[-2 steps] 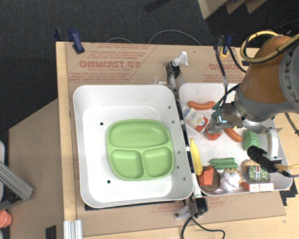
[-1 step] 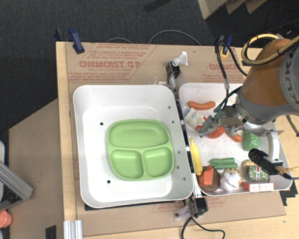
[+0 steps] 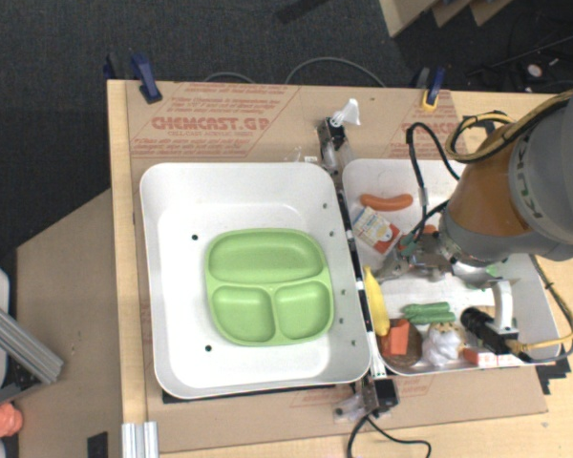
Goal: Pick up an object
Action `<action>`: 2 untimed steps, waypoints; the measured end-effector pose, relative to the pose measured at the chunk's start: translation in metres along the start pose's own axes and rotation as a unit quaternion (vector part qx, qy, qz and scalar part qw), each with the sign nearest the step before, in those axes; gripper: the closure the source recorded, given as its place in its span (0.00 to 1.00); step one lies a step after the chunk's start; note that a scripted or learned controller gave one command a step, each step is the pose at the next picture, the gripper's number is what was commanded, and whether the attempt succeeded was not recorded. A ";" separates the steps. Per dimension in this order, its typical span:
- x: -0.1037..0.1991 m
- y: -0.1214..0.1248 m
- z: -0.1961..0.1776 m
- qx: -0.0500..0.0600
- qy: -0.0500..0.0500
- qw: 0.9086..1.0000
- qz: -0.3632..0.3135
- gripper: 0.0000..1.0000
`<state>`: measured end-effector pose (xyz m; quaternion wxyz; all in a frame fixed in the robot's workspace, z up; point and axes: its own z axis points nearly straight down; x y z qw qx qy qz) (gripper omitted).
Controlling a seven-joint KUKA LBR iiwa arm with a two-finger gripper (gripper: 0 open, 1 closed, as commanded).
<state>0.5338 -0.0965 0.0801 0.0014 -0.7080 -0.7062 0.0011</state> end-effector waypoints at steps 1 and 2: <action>-0.010 0.085 -0.050 -0.008 -0.002 1.000 -0.003 0.00; -0.021 0.052 -0.008 -0.007 0.001 1.000 0.000 0.00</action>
